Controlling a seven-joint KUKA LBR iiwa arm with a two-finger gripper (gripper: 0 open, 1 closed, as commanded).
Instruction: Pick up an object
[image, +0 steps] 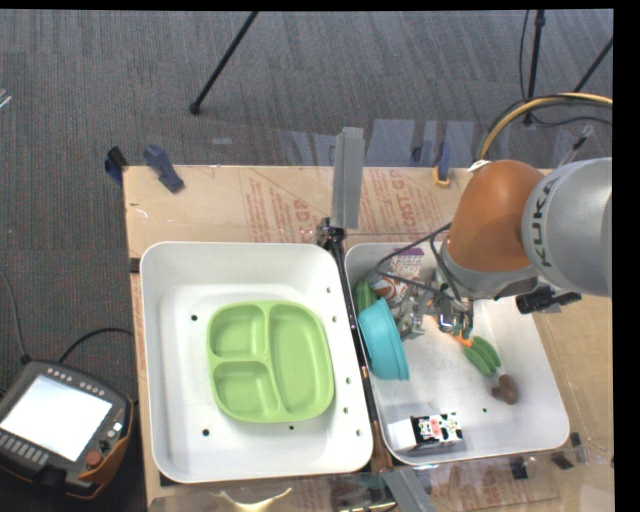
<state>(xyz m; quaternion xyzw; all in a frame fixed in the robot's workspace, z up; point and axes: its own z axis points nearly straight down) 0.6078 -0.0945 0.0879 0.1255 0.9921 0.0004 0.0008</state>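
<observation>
Hovering low over the right bin (540, 420), the gripper (440, 318) is placed between the blue bowl (385, 340) on its left and the carrot (484, 354); whether the jaws are apart cannot be told. One target should be centred before closing.

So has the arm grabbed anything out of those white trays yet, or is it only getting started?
Done: the arm has reached into the right bin, and its tool sits low among the clutter by the teal bowl. In hand: nothing that I can see lifted; whether it grips anything is hidden. Left: close on an item and raise it. The small carton and the green divided plate in the left bin lie untouched.
</observation>
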